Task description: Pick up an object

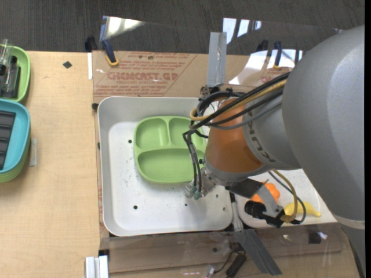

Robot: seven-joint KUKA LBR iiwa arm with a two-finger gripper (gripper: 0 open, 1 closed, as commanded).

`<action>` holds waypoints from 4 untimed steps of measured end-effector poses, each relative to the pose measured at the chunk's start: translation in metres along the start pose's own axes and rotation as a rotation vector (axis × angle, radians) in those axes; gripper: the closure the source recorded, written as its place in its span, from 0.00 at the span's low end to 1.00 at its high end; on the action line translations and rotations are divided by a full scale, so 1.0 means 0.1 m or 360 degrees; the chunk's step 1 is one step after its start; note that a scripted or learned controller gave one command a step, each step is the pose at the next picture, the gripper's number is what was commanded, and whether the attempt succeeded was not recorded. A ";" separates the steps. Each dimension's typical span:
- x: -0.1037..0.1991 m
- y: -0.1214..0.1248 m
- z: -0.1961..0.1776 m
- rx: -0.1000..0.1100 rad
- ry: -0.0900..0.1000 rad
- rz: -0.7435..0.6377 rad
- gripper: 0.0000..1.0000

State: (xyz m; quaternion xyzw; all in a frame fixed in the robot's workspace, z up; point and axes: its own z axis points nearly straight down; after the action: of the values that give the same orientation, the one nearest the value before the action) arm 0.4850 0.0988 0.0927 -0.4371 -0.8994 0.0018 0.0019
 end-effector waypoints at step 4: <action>0.96 0.65 -2.40 -0.0004 -0.0006 0.0099 1.00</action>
State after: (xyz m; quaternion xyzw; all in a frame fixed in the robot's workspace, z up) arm 0.4782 0.2150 0.3330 -0.4647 -0.8855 0.0016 -0.0003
